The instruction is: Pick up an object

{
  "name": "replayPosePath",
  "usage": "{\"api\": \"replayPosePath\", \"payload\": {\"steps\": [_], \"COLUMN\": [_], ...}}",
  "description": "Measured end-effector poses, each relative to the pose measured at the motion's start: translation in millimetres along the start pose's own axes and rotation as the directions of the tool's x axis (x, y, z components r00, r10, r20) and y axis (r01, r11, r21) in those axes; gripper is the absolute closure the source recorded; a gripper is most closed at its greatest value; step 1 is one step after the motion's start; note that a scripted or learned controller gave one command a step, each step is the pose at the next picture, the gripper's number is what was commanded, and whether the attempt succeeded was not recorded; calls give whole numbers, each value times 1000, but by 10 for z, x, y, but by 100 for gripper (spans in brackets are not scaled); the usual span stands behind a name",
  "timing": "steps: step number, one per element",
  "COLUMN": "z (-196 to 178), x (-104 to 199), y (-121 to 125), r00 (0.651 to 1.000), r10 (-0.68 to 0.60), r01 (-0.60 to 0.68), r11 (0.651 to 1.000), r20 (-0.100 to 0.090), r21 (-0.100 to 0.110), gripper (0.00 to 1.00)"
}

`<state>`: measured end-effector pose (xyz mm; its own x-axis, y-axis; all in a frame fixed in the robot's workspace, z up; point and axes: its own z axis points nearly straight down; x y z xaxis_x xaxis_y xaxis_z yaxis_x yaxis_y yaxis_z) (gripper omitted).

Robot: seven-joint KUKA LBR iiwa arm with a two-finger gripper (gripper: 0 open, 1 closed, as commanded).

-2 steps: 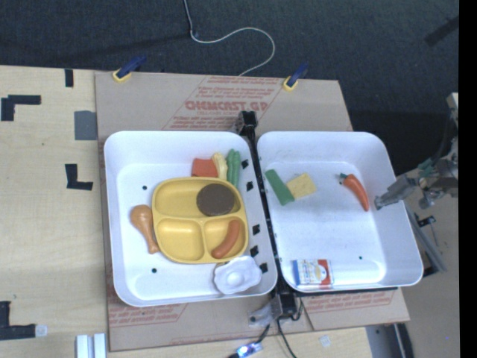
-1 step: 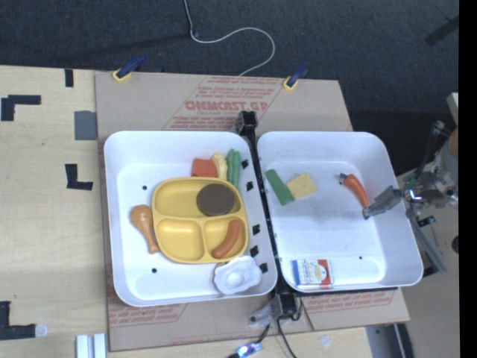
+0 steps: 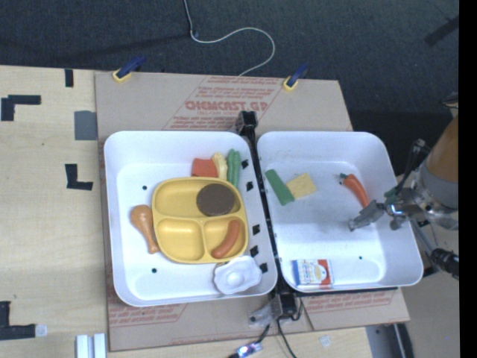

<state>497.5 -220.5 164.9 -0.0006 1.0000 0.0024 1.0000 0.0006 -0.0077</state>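
We are reaching our claw (image 3: 364, 219) into the right bin (image 3: 395, 200), near its right wall; whether it is open or closed we cannot tell. Just above lies the orange carrot (image 3: 356, 188), so we are likely needing to shift over it and descend.

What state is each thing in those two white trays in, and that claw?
Yellow plate: upright in left bin.
Brown patty: on the plate.
Sausage: on the plate.
Carrot: loose in right bin.
Small carton: lying flat.
Claw: low over right bin, holding nothing.
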Motion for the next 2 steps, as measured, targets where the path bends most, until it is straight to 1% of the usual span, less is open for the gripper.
{"api": "replayPosePath", "payload": {"steps": [1, 2], "z": [619, 804], "x": [15, 21], "y": [-46, -41], "r00": [1000, 1000], "r10": [0, -1], "r01": [0, 1], "r11": [1000, 1000], "r20": [0, 4], "r21": [-1, -7], "gripper": [0, 0]}}
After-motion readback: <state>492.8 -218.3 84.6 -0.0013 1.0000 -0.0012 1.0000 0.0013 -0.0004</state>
